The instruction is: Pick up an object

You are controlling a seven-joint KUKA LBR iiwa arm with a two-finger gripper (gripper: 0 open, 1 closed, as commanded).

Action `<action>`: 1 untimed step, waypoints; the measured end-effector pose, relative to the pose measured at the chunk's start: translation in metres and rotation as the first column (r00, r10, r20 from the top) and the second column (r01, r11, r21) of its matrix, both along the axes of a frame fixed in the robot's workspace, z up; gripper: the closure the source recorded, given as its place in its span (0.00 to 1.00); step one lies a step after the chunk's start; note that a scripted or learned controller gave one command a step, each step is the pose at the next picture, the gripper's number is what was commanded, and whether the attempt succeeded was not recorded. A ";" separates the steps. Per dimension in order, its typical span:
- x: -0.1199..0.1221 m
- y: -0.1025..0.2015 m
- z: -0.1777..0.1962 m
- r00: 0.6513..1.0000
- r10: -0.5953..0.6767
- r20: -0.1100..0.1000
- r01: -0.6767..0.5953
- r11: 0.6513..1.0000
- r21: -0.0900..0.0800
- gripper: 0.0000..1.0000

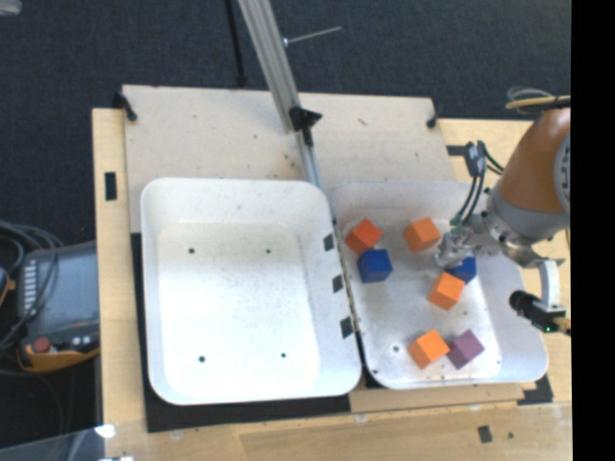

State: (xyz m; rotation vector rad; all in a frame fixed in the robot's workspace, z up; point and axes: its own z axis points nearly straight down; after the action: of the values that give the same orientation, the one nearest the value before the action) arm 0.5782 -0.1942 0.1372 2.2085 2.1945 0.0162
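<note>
The right bin [509, 353] holds several small blocks. Orange blocks lie at the upper left [363, 234], upper middle [421, 233], centre right [446, 290] and lower middle [430, 348]. A blue block [375, 265] sits below the upper-left orange one, and a purple block [466, 348] lies at the lower right. My gripper [452, 254] is low over the bin's right side, right over a second blue block [464, 269] that is partly hidden beneath it. The arm's orange band [533, 166] rises to the right.
The left bin [240, 286] lies beside the right one, their rims meeting near the middle. A slanted aluminium post [274, 56] stands behind the bins. Cables run along the arm, and a grey device [53, 296] sits off the bench's left edge.
</note>
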 end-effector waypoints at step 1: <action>0.009 -0.002 0.062 1.000 0.009 -0.019 -0.009 1.000 0.010 1.00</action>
State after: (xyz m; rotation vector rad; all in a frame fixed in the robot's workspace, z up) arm 0.5871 -0.1964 0.1994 2.2129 2.2192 0.0055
